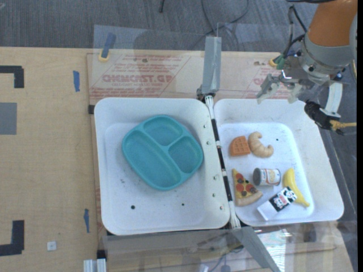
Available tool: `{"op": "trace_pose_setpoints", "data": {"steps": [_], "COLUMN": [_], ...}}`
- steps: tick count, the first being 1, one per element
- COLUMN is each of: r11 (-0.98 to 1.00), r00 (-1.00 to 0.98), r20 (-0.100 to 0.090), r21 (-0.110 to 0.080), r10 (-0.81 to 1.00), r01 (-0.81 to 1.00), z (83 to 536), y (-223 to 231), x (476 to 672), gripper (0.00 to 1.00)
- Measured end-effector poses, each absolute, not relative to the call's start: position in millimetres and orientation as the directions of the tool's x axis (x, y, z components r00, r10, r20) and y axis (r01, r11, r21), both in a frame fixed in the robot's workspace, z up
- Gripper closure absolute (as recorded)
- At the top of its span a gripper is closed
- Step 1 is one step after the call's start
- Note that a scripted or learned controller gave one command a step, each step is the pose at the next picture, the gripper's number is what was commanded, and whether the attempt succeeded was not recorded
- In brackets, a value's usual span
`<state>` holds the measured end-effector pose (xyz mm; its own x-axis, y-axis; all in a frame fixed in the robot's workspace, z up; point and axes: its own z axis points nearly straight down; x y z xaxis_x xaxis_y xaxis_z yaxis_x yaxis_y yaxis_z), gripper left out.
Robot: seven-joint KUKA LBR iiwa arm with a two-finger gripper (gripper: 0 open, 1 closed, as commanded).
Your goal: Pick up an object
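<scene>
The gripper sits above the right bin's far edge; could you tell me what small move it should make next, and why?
Probably move toward the near side and lower over the croissant. The gripper hangs above the right bin's far rim, holding nothing, and the croissant, beside the waffle piece, is the nearest item.

Single fixed cam above bench (45, 152), looking down at a slant, mid-range. Both white bins fit in frame: left bin (113, 208) center, right bin (326, 208) toward right edge. Arm (334, 21) enters top-right corner; floor along top.
</scene>
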<state>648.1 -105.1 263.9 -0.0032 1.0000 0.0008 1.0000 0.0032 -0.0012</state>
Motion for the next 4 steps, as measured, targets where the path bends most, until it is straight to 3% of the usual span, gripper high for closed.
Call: {"op": "trace_pose_setpoints", "data": {"steps": [1, 2, 3, 4], "r11": [-0.056, -0.122, -0.049, -0.053], "r00": [0.056, 0.122, 0.049, 0.053], "r20": [0.0, 0.002, -0.004, -0.004], "r21": [-0.001, 0.01, 0.019, 0.023], "r10": [0.998, 0.993, 0.999, 0.999], "r01": [0.998, 0.992, 0.999, 0.998], "z": [157, 89, 90, 100], "y": [-131, -162, -137, -137], "x": [547.7, 512.9, 484.4, 485.7], "gripper": [0.0, 0.0, 0.0, 1.0]}}
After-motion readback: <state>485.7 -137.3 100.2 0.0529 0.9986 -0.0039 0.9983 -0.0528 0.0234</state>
